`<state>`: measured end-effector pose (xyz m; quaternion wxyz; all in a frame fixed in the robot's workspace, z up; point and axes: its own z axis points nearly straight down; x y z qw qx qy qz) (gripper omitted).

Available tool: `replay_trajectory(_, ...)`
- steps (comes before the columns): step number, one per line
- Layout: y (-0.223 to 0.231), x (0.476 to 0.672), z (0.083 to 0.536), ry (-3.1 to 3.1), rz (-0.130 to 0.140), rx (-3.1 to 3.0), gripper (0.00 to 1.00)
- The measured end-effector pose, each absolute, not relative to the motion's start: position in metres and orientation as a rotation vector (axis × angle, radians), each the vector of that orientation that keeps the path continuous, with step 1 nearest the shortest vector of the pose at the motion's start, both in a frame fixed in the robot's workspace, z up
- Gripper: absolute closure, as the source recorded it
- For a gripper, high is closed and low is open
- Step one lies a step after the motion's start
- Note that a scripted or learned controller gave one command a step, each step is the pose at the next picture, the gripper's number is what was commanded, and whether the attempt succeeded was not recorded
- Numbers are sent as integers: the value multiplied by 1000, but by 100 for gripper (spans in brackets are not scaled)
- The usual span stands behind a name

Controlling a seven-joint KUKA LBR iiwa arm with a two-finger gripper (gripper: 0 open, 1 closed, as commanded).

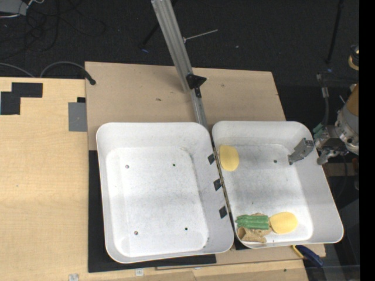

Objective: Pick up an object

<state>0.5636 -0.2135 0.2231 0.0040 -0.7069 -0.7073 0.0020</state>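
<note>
Looking into the right bin (304, 174), you had three candidates and no named target. A yellow lemon (229, 158) lay against the bin's left wall, toward the far end. At the near edge sat a second yellow piece (283, 222), with a green toy (253, 220) touching its left side, long axis running left to right, and a tan scrap (252, 235) tucked just under the green one.

The gripper (309, 150) hung at the bin's right rim, toward the far end, so it was level with the lemon across the bin's width and well apart from the near cluster. Whether it was open or closed, you could not tell at that size and angle; nothing showed between its parts.

My judgement: the lemon was the cleaner choice, since it stood alone and lay straight leftward from the gripper. Its closeness to the wall was the risk, leaving little room on that side. The near cluster lay closer to you and leftward, and its pieces crowded each other. The left bin (117, 139) held nothing to pick.
</note>
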Motion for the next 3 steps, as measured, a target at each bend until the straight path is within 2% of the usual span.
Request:
replay_trajectory(2,-211,568,96,-2215,6,-2217,0)
replay_trajectory(3,-213,569,110,-2212,2,-2226,100)
